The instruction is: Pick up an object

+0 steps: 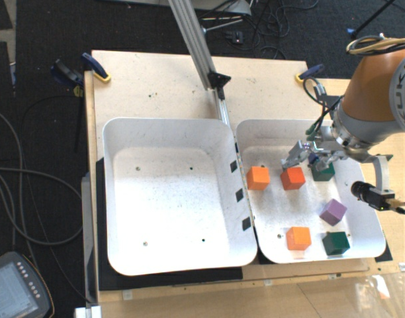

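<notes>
- The arm [374, 95] comes in from the right, its orange band above the wrist, and its gripper [307, 152] hangs low over the back part of the right bin [371, 244].
- The gripper's tip sits just above and behind a red-orange cube [292, 177], close to it; whether the two touch cannot be told from this slanted view.
- The state of the fingers cannot be told — the metal parts at the tip blur together, and no object shows between them.
- An orange cube [258, 177] lies just left of the red-orange one, near the bin's left wall.
- A dark green block [323, 171] lies to the right of the red-orange cube, partly hidden under the wrist.
- A purple cube [333, 212] rests further forward, tilted on the bin floor.
- At the front of the right bin, a second orange cube [298, 238] and a dark green cube [336, 242] sit near each other, apart.
- The left bin [116, 144] stands beside the right one on the pale worktop [156, 85] — their inner walls meet.
- A slanted metal pole [192, 32] runs from the top of the view down to the bins' shared back edge.
</notes>
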Robot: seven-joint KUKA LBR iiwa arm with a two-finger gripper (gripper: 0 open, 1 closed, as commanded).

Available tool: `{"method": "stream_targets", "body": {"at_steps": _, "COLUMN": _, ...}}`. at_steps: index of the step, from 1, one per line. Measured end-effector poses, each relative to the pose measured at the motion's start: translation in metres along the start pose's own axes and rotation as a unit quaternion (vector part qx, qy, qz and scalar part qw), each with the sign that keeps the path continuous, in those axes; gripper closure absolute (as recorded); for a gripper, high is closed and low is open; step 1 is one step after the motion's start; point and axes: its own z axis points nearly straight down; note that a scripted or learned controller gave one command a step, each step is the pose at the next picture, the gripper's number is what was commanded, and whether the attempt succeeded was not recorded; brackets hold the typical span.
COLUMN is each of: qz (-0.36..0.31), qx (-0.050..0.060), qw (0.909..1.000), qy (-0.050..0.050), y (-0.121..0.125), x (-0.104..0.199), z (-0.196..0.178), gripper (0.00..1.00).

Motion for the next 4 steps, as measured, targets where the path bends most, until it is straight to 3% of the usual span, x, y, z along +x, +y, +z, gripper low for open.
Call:
{"method": "stream_targets", "body": {"at_steps": 1, "qz": 0.001, "qx": -0.001, "qw": 1.0, "qy": 0.0, "y": 0.0, "x": 0.0, "z": -0.002, "gripper": 0.0}}
{"method": "stream_targets", "body": {"at_steps": 2, "qz": 0.001, "qx": 0.001, "qw": 1.0, "qy": 0.0, "y": 0.001, "x": 0.0, "z": 0.062, "gripper": 0.0}}
{"method": "stream_targets", "body": {"at_steps": 3, "qz": 0.001, "qx": -0.003, "qw": 1.0, "qy": -0.001, "y": 0.002, "x": 0.0, "z": 0.085, "gripper": 0.0}}
{"method": "stream_targets", "body": {"at_steps": 4, "qz": 0.002, "qx": -0.004, "qw": 1.0, "qy": -0.001, "y": 0.002, "x": -0.001, "z": 0.076, "gripper": 1.0}}
